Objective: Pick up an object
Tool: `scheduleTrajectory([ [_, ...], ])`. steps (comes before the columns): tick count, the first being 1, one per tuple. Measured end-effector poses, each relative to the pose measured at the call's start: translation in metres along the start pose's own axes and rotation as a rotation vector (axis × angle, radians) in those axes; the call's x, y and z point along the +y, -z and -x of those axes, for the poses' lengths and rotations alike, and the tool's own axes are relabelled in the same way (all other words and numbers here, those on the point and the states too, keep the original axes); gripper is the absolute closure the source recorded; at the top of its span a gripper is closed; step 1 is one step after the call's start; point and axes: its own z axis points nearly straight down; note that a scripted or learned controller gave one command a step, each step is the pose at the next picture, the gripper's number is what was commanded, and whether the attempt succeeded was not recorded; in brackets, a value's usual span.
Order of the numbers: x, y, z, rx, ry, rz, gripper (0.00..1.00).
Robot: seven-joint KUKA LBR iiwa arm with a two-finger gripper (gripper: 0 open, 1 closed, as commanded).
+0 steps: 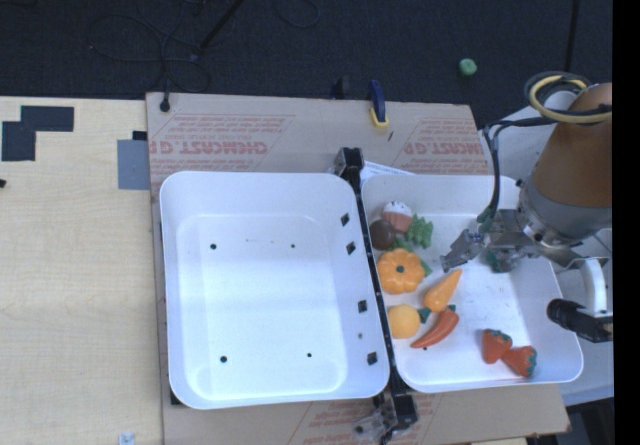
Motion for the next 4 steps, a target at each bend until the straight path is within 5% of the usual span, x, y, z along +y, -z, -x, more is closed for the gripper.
scheduleTrajectory([
  [1,0.029,-0.084,-0.022,-0.011,-0.006,0.023,0.00],
  [3,0.069,-0.091,-0.014,-0.012,-0.005,0.036,0.00],
  [4,0.072,-0.076,-0.020,0.003,0.000,0.036,1.00],
])
